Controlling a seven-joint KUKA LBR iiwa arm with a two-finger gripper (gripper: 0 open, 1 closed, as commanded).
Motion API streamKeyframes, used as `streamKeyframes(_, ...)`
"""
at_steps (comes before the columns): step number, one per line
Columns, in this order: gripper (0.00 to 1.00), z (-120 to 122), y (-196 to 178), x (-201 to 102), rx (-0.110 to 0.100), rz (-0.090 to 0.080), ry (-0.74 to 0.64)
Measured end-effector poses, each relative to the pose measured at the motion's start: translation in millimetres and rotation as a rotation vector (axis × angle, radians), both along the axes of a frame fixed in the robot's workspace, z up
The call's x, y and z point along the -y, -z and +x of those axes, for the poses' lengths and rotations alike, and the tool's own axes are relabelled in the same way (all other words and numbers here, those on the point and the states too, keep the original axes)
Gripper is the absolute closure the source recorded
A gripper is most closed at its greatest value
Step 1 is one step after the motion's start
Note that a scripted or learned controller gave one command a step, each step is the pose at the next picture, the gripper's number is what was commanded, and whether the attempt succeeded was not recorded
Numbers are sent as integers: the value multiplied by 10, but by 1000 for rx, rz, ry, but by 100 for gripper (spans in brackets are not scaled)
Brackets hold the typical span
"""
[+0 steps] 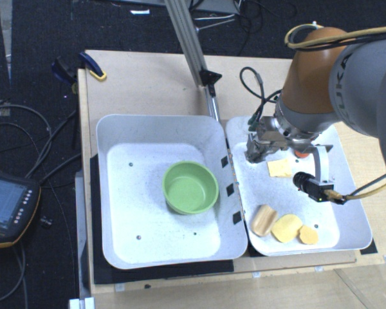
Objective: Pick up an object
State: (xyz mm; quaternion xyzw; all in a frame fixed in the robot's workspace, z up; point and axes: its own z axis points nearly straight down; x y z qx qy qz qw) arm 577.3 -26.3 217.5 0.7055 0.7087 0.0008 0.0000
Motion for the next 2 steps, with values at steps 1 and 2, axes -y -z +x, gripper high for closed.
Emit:
streamKeyframes(1,100,-100,-27,-619,-1,0,-1)
streamKeyframes(2,100,-91,3,-1168,-1,-1,0)
